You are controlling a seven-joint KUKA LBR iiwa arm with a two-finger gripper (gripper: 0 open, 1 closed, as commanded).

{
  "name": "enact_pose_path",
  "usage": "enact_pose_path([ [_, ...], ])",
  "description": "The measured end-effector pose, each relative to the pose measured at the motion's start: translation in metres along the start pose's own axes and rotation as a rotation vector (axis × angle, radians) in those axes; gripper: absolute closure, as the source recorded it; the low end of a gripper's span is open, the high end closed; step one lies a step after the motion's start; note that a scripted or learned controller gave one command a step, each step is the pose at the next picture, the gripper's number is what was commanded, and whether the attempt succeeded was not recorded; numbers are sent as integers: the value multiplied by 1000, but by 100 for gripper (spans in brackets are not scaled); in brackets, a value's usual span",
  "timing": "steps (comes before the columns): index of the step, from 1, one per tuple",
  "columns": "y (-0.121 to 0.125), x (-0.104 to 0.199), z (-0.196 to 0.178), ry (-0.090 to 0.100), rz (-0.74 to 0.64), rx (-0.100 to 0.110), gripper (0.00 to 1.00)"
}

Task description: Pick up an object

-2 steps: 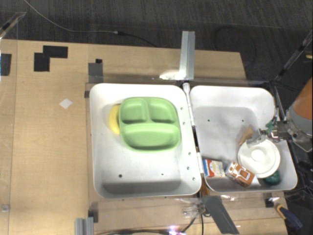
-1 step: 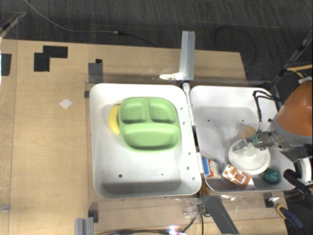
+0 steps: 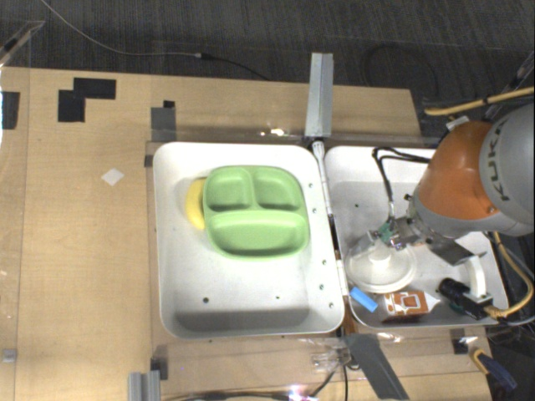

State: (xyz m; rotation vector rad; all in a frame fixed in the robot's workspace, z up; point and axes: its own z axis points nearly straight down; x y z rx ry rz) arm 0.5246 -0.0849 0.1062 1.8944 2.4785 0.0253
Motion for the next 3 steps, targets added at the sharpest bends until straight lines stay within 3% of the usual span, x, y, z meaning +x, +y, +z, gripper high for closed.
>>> enact_pose_path([
  [1,67,-27,21,4,-42,17,0],
  [2,88,-133,-19,5,-162,18,0],
  [3,42,-137,21,5,-133,19,0],
])
